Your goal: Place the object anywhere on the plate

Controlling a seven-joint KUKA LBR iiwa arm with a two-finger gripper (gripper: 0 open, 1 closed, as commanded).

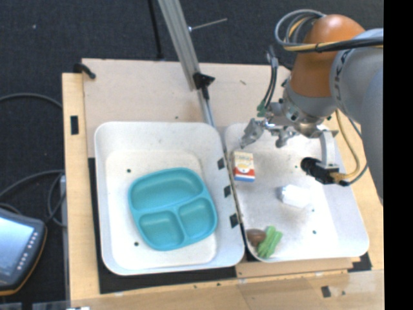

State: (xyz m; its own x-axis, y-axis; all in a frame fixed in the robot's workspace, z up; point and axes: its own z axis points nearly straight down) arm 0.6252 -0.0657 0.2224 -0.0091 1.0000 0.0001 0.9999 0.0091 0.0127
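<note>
A teal plate [171, 208] with three compartments lies in the left bin [116, 147]. In the right bin [339, 218] a small white, red and blue carton [244, 166] stands near the left wall. A white object [292, 196] lies in the middle, and a green object [271, 241] and a brown one [256, 236] sit at the front left corner. My gripper [266, 136] hangs over the back of the right bin, just behind and right of the carton. It is open with nothing between its fingers [250, 134].
A slanted aluminium post [184, 44] rises behind the bins and ends at a black clamp [204, 81]. A black part [316, 168] on the arm's wrist hangs over the right bin. The divider between the bins [229, 186] runs beside the carton.
</note>
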